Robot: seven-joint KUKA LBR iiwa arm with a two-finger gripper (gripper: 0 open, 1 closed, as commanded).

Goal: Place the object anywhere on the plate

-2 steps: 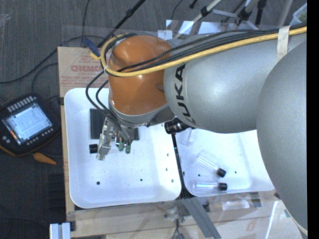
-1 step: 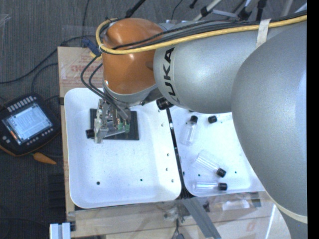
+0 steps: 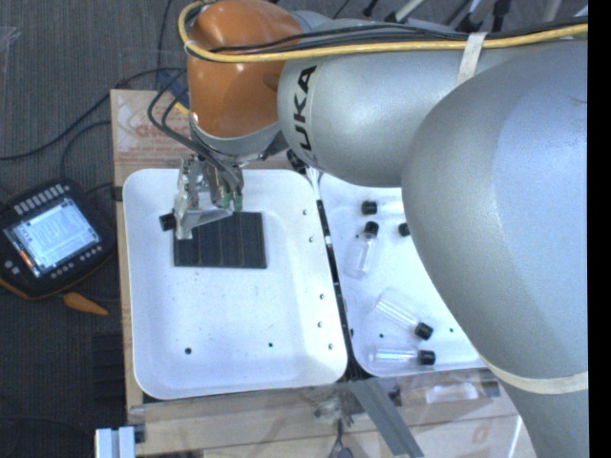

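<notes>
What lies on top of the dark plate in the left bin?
The gripper stands over the dark plate's upper left corner. Whatever lies under its fingers is covered.

A teach pendant (image 3: 50, 239) with a lit screen lies on the dark floor left of the left bin (image 3: 229, 351). An orange tool (image 3: 84, 303) lies just below the pendant. Black cables (image 3: 67, 132) run across the floor above it.

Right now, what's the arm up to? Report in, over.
Gripper low over dark plate in left bin. Grasp unclear. Clear capped vials in right bin.
</notes>
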